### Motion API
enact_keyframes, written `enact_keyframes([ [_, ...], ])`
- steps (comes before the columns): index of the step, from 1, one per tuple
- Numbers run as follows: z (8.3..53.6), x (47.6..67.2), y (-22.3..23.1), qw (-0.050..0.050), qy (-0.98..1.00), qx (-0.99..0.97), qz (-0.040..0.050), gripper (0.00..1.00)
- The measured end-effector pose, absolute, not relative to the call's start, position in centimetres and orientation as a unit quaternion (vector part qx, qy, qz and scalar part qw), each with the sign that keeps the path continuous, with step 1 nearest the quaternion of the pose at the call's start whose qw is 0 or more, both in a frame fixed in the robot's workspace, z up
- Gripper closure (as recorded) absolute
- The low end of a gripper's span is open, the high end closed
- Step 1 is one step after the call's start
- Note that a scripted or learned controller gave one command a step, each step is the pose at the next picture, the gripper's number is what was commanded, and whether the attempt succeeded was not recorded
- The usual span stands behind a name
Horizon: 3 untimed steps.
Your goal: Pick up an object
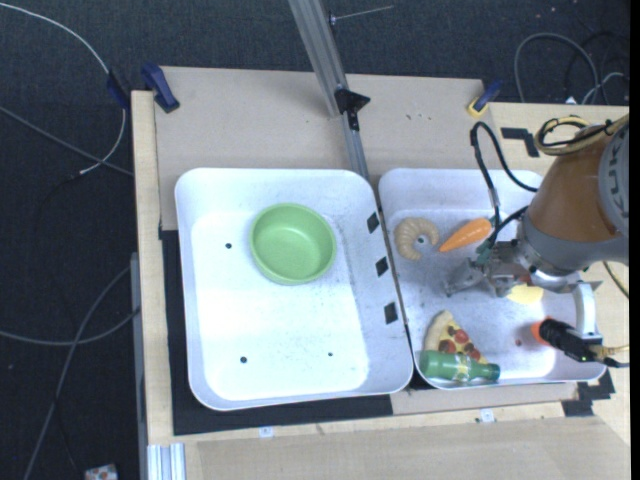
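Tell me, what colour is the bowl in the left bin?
Light green. The bowl shows plainly in the overhead camera view.

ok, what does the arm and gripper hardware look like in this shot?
The arm has a grey body with a broad orange band above the wrist. Black cables loop along it, plus a yellow-sheathed one near the top. The gripper is dark grey metal. A white bracket with a black and orange fitting hangs beneath.

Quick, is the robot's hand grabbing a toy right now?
Gripper: low in the right bin, just below the toy carrot; open, shut or holding something cannot be told.
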<state>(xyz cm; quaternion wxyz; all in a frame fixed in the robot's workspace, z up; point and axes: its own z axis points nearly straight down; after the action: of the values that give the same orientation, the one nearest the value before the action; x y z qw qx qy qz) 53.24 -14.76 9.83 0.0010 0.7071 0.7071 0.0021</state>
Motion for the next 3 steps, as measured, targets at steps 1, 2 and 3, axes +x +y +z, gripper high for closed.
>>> enact_keyframes([
  [1, 10.7, 53.0, -14.7, -0.002, 0.707, 0.708, 0.0011, 1.0],
  [2, 17.4, 53.3, -14.8, 0.003, 0.707, 0.707, 0.0031, 1.0],
  [3, 23.9, 53.4, -15.3, 0.003, 0.707, 0.707, 0.0028, 1.0],
])
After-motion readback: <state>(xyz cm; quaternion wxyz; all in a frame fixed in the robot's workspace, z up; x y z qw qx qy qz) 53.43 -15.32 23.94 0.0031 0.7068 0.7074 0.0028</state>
